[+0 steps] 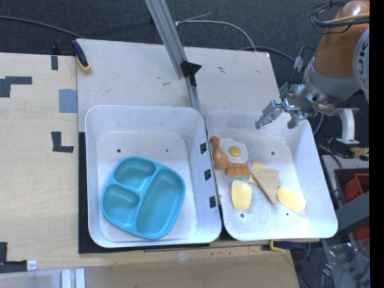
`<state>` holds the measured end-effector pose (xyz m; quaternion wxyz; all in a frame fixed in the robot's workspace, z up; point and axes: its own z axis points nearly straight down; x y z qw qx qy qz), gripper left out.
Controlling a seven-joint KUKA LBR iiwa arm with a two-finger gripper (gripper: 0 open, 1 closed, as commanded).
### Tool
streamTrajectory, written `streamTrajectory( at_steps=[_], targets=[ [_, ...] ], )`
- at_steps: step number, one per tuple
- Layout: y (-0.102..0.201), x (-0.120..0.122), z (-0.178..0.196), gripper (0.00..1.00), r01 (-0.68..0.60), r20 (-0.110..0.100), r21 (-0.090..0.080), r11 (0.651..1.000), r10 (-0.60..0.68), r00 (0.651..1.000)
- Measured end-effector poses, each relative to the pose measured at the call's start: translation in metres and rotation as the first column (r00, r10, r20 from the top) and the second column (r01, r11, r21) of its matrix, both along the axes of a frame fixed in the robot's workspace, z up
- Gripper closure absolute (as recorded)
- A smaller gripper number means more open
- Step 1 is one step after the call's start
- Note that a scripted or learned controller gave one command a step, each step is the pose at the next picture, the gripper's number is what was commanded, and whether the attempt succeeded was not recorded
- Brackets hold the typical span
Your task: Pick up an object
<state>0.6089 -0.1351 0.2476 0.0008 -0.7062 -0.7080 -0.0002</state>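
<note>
The gripper (277,116) hangs over the far edge of the right bin (321,179), its two fingers spread apart with nothing between them. Nearest it lies the fried egg (233,151), just nearer the camera, touching an orange piece (219,155). Probably best to descend squarely over one isolated item, like the cheese wedge (268,182), whose long axis runs diagonally, tip toward the bin's near edge.

Blue plate (143,197) left bin (99,125); food right bin (321,179).
</note>
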Motion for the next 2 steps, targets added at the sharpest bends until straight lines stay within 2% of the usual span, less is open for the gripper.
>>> streamTrajectory(
  at_steps=[1,2],
  targets=[
    [-0.06,-0.065,0.052,0.0,0.008,0.004,-0.005,1.0,-0.008,1.0],
    [-0.076,-0.03,-0.035,0.0,0.003,-0.007,-0.001,1.0,-0.003,1.0]
  ],
)
